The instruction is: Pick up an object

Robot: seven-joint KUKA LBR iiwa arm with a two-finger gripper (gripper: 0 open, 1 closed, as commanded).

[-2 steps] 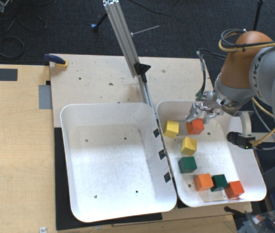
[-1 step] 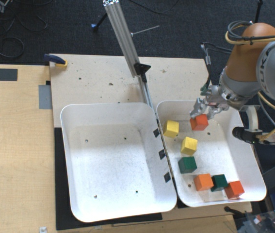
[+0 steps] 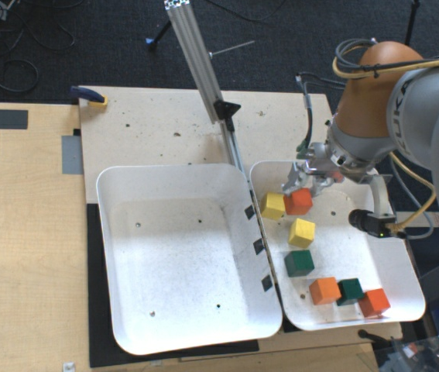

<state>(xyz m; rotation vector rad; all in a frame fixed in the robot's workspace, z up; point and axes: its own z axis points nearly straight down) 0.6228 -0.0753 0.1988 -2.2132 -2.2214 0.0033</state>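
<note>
no text, label, brand or number can be read here — not on anything at all.

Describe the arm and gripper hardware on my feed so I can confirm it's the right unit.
The grey KUKA arm has rounded metallic links and a glossy orange band above the wrist. Dark cables loop over its top, and a thin one trails beside it. The small two-finger gripper is silver-grey metal.

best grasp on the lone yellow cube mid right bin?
Come straight down on the yellow cube and close the pincer on two opposite flat side faces. It sits apart from the dark green cube below it and the red block above it, so the sides look reachable.
</note>
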